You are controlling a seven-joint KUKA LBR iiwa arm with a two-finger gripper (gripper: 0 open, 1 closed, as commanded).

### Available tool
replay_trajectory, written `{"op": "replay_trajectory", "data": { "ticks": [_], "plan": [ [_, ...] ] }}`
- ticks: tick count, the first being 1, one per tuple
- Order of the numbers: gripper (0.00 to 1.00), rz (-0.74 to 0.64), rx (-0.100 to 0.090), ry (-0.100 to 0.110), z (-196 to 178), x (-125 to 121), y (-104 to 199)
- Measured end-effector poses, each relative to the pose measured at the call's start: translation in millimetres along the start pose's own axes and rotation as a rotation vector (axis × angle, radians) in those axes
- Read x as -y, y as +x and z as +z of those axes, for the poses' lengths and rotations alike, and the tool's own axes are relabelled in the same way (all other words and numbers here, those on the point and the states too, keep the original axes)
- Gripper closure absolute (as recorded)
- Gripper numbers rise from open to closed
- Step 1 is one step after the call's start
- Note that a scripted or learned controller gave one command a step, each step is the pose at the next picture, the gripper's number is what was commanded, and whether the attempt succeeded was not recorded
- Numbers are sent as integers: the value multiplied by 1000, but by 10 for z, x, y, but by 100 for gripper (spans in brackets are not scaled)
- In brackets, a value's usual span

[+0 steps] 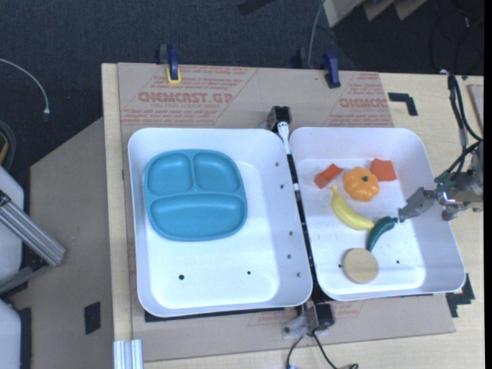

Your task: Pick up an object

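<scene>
Camera view. Reaching in from the right edge over the right bin (419, 271), gripper (411, 206) hanging low above the bin's right-hand part; whether open or closed, cannot tell. Nothing showing between the tips.

Lying just below and to the left of the gripper tip: a green chili pepper (380, 231), its stem end nearly touching the tip. Lying further left of the gripper: a yellow banana (350, 211), slanting, its lower end meeting the pepper. Sitting up and left of the gripper: an orange pumpkin (360, 184), touching the banana's upper part. Flanking the pumpkin: a red-orange block (383, 169) to its right, nearer the gripper, and a red-orange wedge (327, 175) to its left. Resting below and left of the gripper, near the bin's front wall: a tan wooden disc (360, 265).

Sitting well apart to the gripper's left, inside the left bin (215, 290): a blue divided plate (197, 194), three compartments facing up.
</scene>
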State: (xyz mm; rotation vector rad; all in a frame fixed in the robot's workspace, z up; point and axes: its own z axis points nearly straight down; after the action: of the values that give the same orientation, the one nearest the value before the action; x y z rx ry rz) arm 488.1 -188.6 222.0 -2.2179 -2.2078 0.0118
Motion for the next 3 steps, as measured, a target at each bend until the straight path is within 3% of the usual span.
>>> {"op": "replay_trajectory", "data": {
  "ticks": [1,3],
  "plan": [
    [0,-5,4,-14,-71,-30,8],
    [0,-4,0,-8,1016,23,73]
  ]
}}
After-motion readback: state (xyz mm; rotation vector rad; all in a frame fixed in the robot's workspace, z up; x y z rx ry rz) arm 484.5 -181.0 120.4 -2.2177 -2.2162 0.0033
